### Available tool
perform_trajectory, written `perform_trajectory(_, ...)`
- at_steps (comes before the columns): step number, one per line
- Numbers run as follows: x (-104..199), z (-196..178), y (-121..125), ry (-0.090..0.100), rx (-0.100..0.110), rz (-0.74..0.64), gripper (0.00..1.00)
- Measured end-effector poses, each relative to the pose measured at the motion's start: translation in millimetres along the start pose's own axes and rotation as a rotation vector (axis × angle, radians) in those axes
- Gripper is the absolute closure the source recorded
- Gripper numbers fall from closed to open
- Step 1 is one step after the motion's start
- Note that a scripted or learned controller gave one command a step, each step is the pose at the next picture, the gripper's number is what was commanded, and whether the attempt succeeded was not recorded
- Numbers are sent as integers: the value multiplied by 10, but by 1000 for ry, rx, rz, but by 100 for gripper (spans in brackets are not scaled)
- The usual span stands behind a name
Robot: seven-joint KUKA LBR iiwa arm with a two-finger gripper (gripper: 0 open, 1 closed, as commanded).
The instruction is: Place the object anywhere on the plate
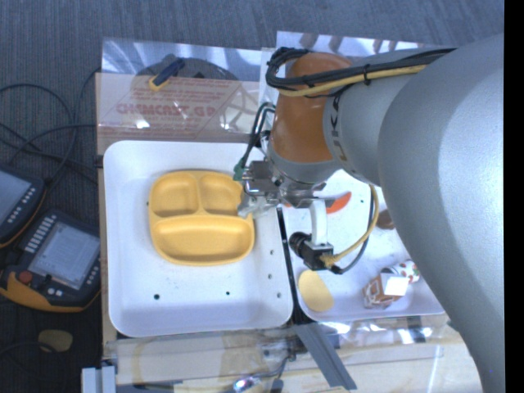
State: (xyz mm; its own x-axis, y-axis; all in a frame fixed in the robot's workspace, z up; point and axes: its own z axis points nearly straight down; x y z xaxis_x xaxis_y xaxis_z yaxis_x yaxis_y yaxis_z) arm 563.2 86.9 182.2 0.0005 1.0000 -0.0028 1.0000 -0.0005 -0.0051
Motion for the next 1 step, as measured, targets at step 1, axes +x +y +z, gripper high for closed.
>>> perform_trajectory(1,521,-916,445,0,-4,-3,100)
